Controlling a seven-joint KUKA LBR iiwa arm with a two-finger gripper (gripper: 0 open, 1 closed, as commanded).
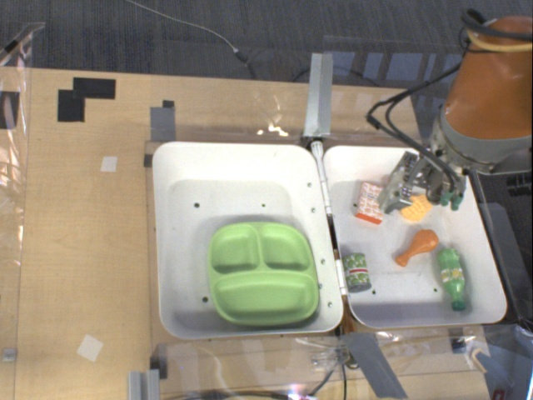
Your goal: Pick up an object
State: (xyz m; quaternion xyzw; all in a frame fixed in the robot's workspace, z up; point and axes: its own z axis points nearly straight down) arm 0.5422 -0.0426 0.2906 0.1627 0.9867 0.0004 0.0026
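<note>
Your main risk is a miss or a double grab: the yellow piece (415,212) sits just beside the red-and-white packet (369,202), so closing fingers could nudge either aside. The gripper (405,192) hangs over the right bin (491,302), just above and touching-close to that yellow piece; nothing visible tells you its grip state.

Right bin (491,302) holds a carton (369,202), yellow piece (415,212), drumstick (416,247), can (356,271), green bottle (452,277).
</note>
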